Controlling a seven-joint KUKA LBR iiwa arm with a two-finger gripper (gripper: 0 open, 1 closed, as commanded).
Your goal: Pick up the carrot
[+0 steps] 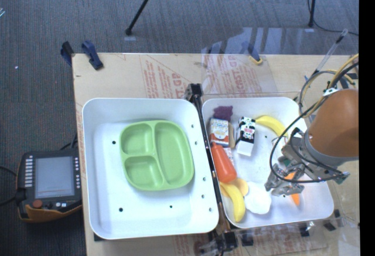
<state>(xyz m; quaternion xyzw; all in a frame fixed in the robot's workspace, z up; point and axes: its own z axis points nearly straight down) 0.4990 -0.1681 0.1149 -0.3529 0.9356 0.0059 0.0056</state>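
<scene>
Carrot (223, 162) lies along the right bin's (309, 212) left wall, well apart from the gripper (285, 183) near the right wall, whose finger state we cannot tell; we judge approach pending, requiring travel leftward.

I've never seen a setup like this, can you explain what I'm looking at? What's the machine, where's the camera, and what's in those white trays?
One camera is fixed above a bench, looking down at a slant. The grey and orange shape at the right is a robot arm. Its gripper hangs low in the right bin.

That bin holds what looks like toy food: a back banana, a front banana, a cow-patterned carton, an orange carton, a white round piece and a long orange piece, probably the carrot it should pick up.

The left bin holds a green divided plate.

A small orange bit shows by the gripper. I cannot tell whether anything is held.
</scene>
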